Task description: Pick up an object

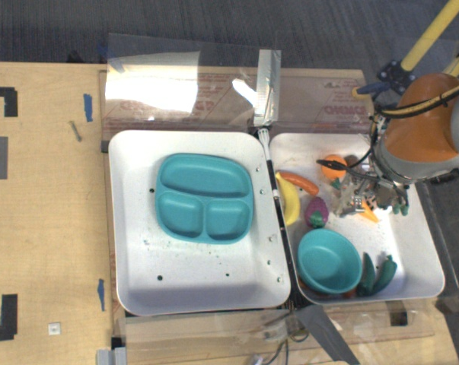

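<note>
From the overhead camera view you see two shallow white bins on the table (39, 204), and the teal bowl (329, 260) near the front of the right bin (423, 268) is your handiest landmark. Just behind the bowl and touching or nearly touching its rim is a small purple and green piece (316, 213). Beyond that, toward the wall shared with the left bin (130, 242), a yellow banana (291, 204) lies beside an orange carrot-like piece (299, 182). Farther back from the bowl sits a small orange object (334, 166). To the bowl's right, hard against its side, you have a dark green item (378, 274). The end effector (364, 201) hangs behind and to the right of the bowl, low over the bin floor, with a small orange piece (368, 215) just beside it; you cannot tell from here whether it is released or clenched, and nothing is plainly seen in its grasp. The arm (421, 128), with its orange band, comes in from the right. To the bowl's left, the other bin holds a teal divided plate (205, 197) in its middle.
</note>
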Controlling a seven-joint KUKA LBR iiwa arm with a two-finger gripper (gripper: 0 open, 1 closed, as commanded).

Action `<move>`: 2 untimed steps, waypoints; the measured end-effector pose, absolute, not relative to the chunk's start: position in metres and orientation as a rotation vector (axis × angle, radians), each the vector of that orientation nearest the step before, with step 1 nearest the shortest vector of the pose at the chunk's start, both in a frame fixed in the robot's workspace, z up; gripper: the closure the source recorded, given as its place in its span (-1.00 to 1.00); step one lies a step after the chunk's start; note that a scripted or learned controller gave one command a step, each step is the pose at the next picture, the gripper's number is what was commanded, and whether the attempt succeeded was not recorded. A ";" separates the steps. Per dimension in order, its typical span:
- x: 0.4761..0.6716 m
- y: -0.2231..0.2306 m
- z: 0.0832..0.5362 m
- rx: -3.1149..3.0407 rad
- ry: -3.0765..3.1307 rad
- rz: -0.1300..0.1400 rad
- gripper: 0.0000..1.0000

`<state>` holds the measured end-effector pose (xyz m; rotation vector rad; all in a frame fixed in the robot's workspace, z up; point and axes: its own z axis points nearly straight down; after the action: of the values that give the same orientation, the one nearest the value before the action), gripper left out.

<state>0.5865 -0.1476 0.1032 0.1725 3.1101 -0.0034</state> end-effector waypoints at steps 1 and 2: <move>0.634 -0.152 0.231 0.585 3.071 0.000 1.00; 0.632 -0.152 0.227 0.587 3.077 0.000 -1.00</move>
<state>0.6323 -0.1517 0.2273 0.5867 3.0774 0.0000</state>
